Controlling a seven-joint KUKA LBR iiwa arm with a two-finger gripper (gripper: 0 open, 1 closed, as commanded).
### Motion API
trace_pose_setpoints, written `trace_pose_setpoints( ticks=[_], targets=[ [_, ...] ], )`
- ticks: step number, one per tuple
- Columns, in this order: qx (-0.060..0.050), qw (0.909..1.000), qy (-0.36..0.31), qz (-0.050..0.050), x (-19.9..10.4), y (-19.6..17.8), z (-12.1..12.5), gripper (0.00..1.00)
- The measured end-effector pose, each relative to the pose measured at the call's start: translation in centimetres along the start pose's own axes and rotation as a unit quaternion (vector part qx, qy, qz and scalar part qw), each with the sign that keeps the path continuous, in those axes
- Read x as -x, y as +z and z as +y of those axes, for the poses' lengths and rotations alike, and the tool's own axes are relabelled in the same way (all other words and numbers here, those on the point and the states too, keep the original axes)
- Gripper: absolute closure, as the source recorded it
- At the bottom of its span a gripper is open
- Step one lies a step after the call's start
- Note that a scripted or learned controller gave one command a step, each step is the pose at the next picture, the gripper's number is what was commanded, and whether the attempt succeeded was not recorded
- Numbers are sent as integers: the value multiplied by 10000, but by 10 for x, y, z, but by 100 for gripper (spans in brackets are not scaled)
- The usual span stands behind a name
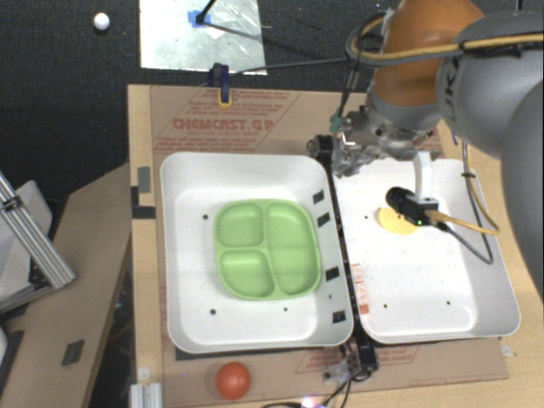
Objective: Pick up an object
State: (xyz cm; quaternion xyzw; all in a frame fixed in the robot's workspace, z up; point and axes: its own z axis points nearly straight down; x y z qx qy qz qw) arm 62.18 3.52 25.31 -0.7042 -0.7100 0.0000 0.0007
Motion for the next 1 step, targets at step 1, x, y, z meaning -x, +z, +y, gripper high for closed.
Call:
trace_pose_setpoints(
  ticks=[1],
  targets=[
    [-2, 10000, -4, 4, -54, 27, -3, 100]
  ],
)
